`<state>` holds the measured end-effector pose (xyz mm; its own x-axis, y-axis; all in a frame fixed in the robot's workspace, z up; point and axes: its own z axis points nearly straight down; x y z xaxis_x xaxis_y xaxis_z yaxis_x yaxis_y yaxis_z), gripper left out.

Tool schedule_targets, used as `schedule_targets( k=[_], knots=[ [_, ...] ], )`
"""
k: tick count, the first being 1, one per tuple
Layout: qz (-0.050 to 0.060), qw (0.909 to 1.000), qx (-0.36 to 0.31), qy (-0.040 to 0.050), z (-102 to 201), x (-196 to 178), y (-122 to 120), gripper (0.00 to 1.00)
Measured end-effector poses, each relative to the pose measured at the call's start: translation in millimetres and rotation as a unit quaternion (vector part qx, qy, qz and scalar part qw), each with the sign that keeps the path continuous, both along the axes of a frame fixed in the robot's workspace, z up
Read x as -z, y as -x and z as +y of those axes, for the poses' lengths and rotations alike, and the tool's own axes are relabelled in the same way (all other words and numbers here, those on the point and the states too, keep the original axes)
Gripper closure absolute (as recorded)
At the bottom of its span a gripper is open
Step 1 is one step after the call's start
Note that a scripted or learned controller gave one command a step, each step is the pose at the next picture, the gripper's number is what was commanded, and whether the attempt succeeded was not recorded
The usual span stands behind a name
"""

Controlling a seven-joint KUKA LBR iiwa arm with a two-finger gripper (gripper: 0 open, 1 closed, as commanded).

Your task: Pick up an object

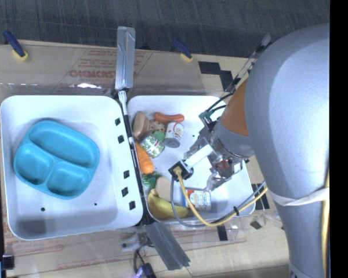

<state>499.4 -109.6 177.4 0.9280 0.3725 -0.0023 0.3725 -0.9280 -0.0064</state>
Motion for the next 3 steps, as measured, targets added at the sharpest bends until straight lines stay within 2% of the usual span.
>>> schedule_targets(
  k=[1,2,3],
  knots=[
    [0.001,0.9964,0.085,0.0011,61.2,-15.6,11.8,0.0],
    [0.001,0.9975,0.071,0.0013,121.4,-12.6,-44.0,0.0],
    [-0.001,0.9985,0.054,0.0018,184.6,-12.8,-117.5,0.0]
  ],
)
